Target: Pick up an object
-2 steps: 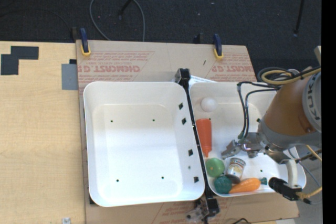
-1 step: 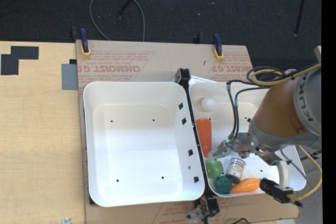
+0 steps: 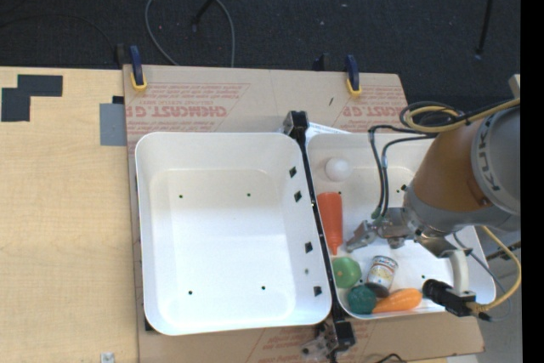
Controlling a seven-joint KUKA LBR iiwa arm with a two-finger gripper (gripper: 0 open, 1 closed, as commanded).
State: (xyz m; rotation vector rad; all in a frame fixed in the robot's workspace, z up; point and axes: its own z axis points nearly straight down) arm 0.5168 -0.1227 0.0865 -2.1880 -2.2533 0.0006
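The end effector (image 3: 367,235) hangs low inside the right bin (image 3: 361,150), its metal tips splayed apart with nothing between them, a stance that suits dropping onto a piece. Just beside it toward the divider lies the orange block (image 3: 330,221), its long axis running along the divider, one end toward the white ball (image 3: 338,169). Beyond it crowd the green ball (image 3: 345,271), small jar (image 3: 382,274), teal ball (image 3: 362,299) and carrot (image 3: 399,300).

Lab: clamped bench (image 3: 59,208), floor cables (image 3: 189,13)
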